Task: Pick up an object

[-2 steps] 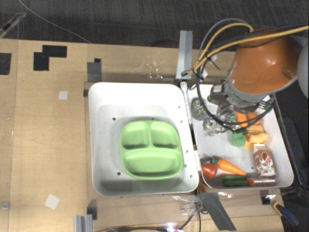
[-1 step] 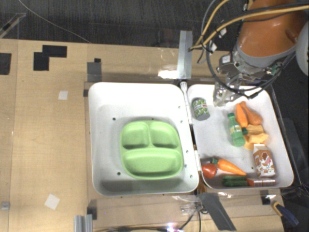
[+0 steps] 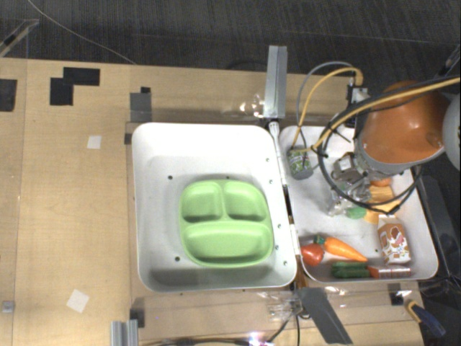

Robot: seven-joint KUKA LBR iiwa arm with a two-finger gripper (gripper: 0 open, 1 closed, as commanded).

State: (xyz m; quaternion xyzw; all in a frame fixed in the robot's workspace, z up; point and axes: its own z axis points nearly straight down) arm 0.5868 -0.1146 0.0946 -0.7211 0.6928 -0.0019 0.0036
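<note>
Spanning a pale wooden bench (image 3: 65, 215), two white bins (image 3: 144, 193) adjoin dark carpet (image 3: 180, 13).

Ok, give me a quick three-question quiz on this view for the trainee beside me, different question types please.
1. True or false: the green divided tray lies in the bin on the camera's left.
2. Multiple choice: which lies nearest the front edge of the right bin? A) the carrot B) the dark green vegetable C) the small jar
3. Fill in: the gripper hangs over the ____ bin.

Key: 1 true; 2 B; 3 right. The small jar sits at that bin's back corner, and the carrot lies just behind the dark green vegetable.
</note>
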